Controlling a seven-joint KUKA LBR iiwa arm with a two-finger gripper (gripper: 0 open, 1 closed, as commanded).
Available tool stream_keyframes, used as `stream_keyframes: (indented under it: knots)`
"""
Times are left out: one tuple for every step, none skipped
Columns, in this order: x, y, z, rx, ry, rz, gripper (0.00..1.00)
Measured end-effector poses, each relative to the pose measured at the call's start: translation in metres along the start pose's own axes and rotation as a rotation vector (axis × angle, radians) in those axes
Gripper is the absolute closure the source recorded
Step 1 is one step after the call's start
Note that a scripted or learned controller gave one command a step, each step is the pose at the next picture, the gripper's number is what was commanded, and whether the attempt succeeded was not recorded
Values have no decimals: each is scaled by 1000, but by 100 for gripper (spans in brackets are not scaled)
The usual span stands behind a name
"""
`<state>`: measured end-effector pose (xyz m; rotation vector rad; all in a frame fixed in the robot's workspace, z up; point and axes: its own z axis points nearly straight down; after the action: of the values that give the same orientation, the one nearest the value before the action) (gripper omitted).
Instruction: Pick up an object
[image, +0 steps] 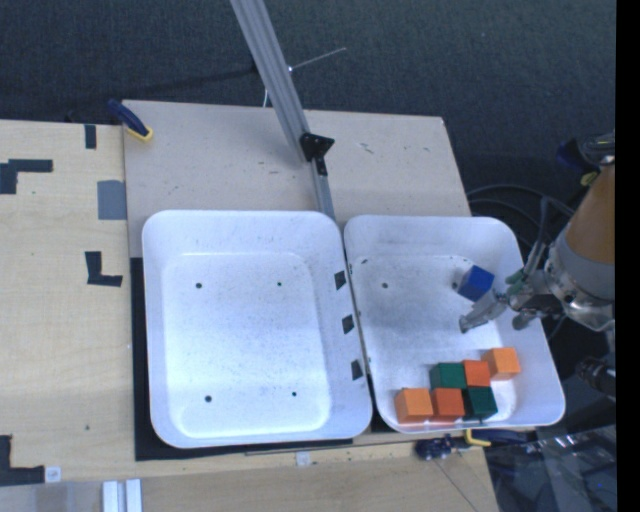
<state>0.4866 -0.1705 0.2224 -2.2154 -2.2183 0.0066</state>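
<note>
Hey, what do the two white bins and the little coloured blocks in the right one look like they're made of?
The two shallow white bins look like moulded plastic: smooth matte walls, rounded corners, grey scuffing on the floors. The small orange, green and blue cube-shaped blocks have flat, even colour and crisp edges, suggesting painted wood or solid plastic; the view cannot settle which.

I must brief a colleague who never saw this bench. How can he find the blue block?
Look in the right white bin. The small blue cube-shaped block lies alone near its right wall, beside the gripper. It is the single blue piece; the orange and green blocks cluster at the front.
</note>
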Motion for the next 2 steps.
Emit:
stream_keyframes:
  knots:
    - [10,2,49,0,0,0,0]
    - [2,6,105,0,0,1,0]
